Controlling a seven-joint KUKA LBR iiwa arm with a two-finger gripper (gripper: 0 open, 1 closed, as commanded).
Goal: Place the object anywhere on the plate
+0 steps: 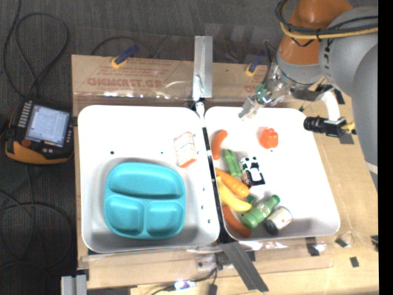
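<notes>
A teal plate (145, 199) with three compartments lies in the left bin (98, 134), toward its front. Behind the plate, near the bin's right wall, a small white and orange object (185, 150) lies on the bin floor. My gripper (253, 105) hangs over the back edge of the right bin (307, 177), well to the right of the plate. Nothing shows in it. An orange-red toy (268, 138) lies a little in front of it and to the right.
The right bin holds several toy foods: a red-orange piece (218, 139), a green vegetable (232, 163), a carrot (232, 183), a yellow banana (236, 200), a green bottle (263, 208) and a black and white item (252, 169). A handheld controller (42, 131) lies left of the bench.
</notes>
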